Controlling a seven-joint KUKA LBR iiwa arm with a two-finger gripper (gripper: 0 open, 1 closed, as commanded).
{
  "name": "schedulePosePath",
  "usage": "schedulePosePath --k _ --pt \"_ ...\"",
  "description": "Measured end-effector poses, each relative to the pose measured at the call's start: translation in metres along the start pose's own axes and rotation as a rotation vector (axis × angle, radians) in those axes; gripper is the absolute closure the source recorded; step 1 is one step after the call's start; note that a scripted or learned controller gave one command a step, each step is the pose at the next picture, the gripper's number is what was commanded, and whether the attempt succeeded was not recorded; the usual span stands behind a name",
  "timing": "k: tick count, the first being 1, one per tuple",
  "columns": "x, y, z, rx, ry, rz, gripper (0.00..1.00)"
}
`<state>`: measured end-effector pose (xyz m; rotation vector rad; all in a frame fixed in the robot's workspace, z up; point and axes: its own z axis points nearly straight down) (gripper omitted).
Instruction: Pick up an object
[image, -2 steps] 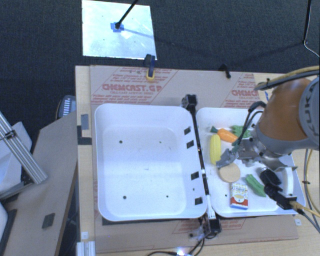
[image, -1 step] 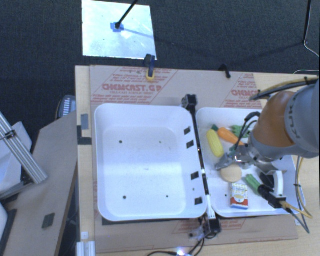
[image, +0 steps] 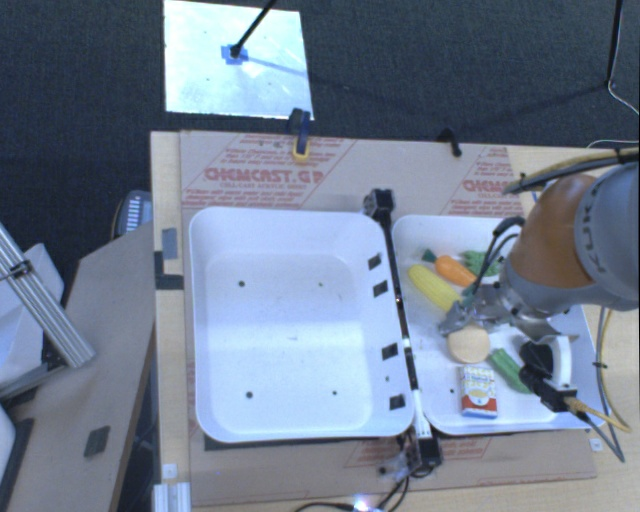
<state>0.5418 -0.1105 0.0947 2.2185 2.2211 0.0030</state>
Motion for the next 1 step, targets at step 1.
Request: schedulePosePath --k 1 --pt "0.0508 0.0724 -0.0962 -0.014 0.001 -0.010 1.00"
